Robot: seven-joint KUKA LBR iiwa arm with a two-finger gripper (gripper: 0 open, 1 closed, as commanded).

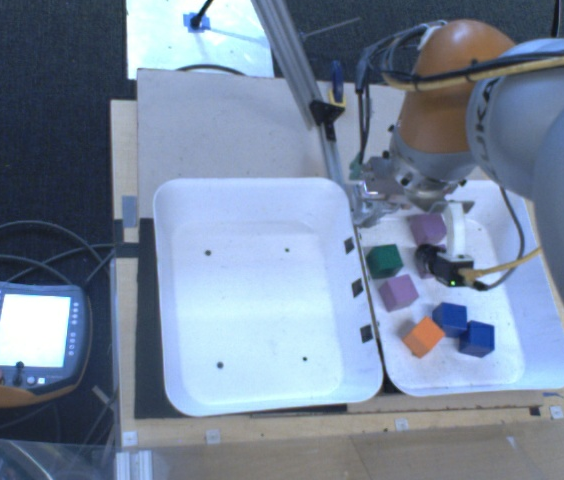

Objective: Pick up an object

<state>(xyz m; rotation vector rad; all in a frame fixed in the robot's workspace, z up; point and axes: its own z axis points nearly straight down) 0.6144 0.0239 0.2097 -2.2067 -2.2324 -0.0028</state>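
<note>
Over the far end of the right bin (537,318), the gripper (409,206) hangs low, and honestly I can't tell if it's spread or clamped. Closest to it are a purple cube (427,230) and a green cube (384,260). An orange cube (423,336) and two blue cubes (450,318) sit further out. Nothing looks lifted, so the pick isn't done yet imo.

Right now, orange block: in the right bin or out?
In. The orange block lies on the floor of the right bin, next to a blue block.
</note>
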